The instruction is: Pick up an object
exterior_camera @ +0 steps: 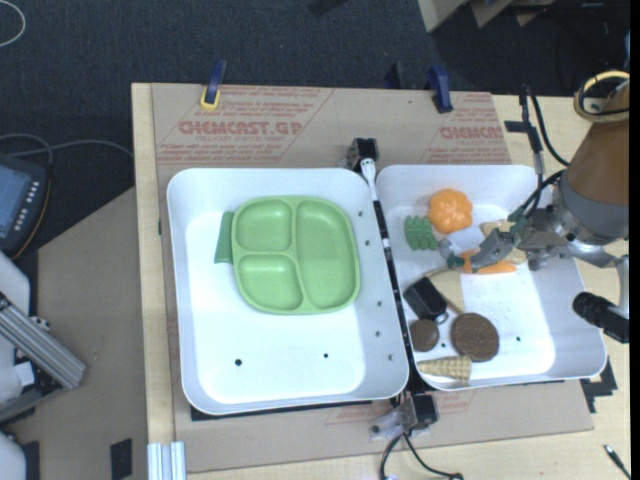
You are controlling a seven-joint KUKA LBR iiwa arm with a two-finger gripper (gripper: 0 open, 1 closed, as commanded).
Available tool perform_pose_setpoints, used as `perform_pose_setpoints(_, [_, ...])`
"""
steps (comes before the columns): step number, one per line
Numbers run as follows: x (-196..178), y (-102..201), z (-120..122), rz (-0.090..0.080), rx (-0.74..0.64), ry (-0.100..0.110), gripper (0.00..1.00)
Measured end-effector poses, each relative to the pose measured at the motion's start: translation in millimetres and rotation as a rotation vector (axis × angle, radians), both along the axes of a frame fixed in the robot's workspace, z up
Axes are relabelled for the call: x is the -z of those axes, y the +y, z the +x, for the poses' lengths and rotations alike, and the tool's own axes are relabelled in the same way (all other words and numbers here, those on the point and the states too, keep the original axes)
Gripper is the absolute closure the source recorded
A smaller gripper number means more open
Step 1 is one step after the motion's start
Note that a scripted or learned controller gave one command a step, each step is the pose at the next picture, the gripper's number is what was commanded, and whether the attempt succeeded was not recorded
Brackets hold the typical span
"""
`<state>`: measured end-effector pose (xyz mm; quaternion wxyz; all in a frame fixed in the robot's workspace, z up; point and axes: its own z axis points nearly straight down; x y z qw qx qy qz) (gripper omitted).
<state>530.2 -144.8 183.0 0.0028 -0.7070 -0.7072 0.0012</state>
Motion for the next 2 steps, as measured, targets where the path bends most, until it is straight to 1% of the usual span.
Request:
perform_pose_setpoints(1, [51,-8,-7,0.0,0.001,0.002,0.0])
perform_pose_setpoints(2, [96,-6,-5,0.004,0.0,-0.007,0.0])
